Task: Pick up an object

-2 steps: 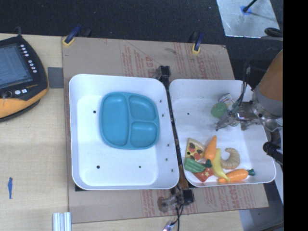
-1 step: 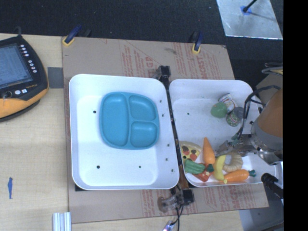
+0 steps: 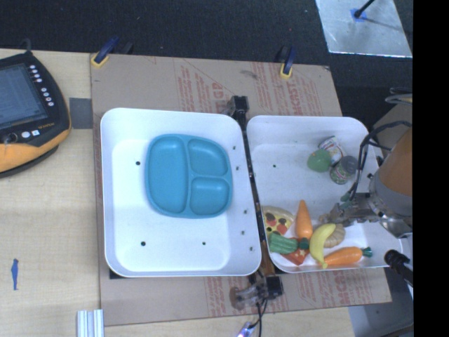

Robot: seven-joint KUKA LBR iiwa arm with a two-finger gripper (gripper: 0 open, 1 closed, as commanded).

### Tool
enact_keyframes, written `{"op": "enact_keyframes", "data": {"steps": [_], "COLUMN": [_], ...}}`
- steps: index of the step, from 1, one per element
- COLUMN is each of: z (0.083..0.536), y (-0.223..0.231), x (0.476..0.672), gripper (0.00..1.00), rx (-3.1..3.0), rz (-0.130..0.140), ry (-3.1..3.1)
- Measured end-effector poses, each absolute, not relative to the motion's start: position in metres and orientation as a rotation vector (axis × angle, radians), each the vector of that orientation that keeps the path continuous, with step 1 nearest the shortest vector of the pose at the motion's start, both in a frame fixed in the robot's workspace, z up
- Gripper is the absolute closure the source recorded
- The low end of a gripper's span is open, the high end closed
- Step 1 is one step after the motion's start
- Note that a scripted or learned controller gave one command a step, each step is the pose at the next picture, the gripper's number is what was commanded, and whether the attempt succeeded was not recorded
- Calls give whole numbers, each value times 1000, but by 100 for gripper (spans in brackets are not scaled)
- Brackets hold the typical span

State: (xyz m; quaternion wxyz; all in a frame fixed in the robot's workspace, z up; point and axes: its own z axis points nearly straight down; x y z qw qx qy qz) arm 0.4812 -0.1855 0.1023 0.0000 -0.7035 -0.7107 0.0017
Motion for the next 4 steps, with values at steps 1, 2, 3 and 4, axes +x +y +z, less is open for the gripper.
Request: {"op": "enact_keyframes", "data": {"steps": [1, 2, 3, 4], "z": [192, 219, 239, 250], "y": [-146, -123, -85, -67], "x": [498, 536, 556, 523], "gripper": [100, 100, 100, 100], "rx": [-2214, -2215, -2216, -2213], "rz": [1, 2, 3, 3], "ry": [-2226, -2223, -2223, -2224]}}
